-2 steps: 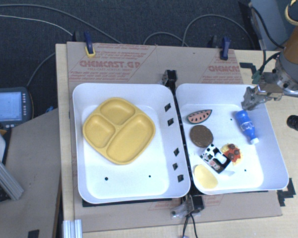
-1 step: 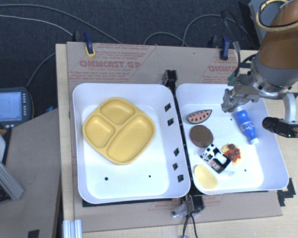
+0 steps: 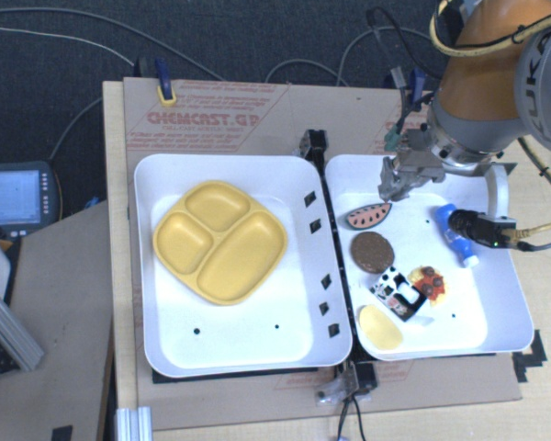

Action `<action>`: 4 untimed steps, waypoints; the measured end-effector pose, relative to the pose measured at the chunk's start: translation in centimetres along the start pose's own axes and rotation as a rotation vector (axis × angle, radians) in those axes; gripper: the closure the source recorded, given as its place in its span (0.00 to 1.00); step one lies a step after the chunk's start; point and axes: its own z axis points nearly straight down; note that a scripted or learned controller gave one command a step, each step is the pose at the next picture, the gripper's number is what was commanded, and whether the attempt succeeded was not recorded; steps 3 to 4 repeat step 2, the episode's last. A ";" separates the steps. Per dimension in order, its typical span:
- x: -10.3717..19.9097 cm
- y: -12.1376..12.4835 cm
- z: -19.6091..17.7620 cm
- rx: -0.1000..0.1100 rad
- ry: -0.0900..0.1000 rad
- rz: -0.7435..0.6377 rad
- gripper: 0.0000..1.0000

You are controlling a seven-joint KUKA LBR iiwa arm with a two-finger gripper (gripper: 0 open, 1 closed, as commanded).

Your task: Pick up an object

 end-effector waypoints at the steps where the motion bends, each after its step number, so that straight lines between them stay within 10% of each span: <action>1: 5.9 1.2 0.7 0.001 0.000 0.000 1.00; 2: 10.5 0.8 0.9 0.003 0.000 0.001 1.00; 4: 10.5 0.8 0.9 0.003 0.000 0.001 1.00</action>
